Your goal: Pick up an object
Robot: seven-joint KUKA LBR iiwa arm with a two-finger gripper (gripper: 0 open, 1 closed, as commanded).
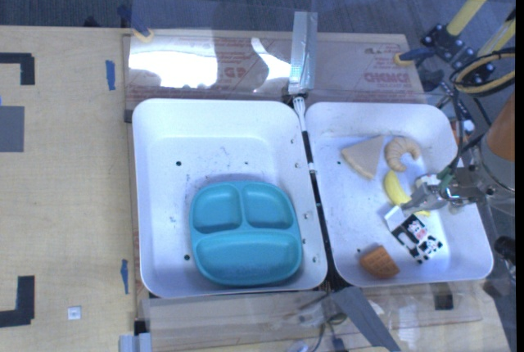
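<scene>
The pick looks barely begun: every object lies on the floor of the right bin (pixel 479 256) and none is lifted. The gripper (pixel 426 193) is low in that bin, its tip just beside the yellow banana (pixel 396 188), with the black-and-white carton (pixel 416 236) immediately below it. How far the jaws are parted cannot be told, and nothing is visibly caught between them. Farther off lie the croissant (pixel 403 149), a tan wedge (pixel 365 155) and an orange piece (pixel 379 261). Closing on something and lifting it remains.
</scene>
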